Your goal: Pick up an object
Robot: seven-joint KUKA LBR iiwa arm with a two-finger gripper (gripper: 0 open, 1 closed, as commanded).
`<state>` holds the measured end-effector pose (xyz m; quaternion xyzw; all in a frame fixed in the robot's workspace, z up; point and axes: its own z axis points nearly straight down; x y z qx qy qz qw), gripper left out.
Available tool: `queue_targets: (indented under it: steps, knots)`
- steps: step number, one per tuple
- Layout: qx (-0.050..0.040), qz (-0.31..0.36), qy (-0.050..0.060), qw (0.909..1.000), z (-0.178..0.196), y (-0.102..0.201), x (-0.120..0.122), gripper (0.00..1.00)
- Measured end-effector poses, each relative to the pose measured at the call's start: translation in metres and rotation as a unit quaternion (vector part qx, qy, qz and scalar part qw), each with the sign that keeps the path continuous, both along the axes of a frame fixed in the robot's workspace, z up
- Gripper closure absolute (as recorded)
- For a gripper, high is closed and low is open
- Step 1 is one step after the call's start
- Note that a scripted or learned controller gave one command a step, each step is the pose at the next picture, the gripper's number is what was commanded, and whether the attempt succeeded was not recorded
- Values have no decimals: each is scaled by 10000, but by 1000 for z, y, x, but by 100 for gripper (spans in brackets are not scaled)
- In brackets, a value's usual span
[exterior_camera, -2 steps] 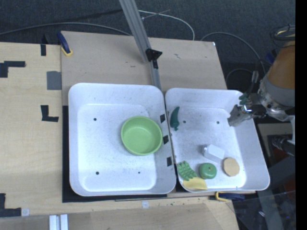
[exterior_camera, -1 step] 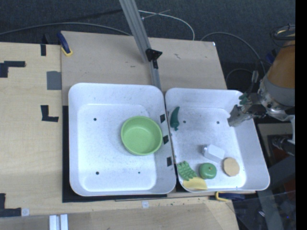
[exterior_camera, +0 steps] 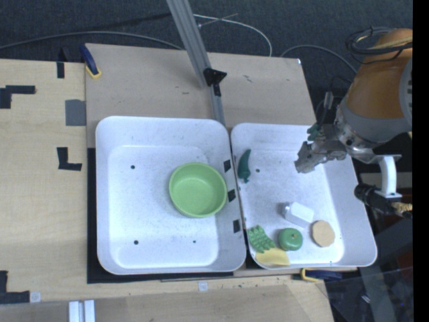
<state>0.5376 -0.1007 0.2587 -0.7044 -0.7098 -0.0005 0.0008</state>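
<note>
1. The green bowl (exterior_camera: 198, 190) sits in the left bin (exterior_camera: 114, 146)
2. In the right bin (exterior_camera: 355, 247), a dark green piece (exterior_camera: 244, 164) lies at the far left, with a green ball (exterior_camera: 290, 239), a white block (exterior_camera: 297, 212) and a tan disc (exterior_camera: 323, 233) near the front
3. The gripper (exterior_camera: 307, 162) hangs over the right bin's far side, holding nothing; I cannot tell if it is open
4. I think the picking has not started; next it should go down onto one toy

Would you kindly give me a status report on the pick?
Gripper above right bin, upper right part. Nothing seen held. Nearest: small white block, dark green curved piece. Nothing in the way.
</note>
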Motion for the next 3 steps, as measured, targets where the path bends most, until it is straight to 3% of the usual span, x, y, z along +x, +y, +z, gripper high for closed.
queue_targets:
  steps: [2,3]
  knots:
    - [-2,0,4,10000,1,106,30,100]
    - [-6,-7,17,10000,-11,156,26,100]
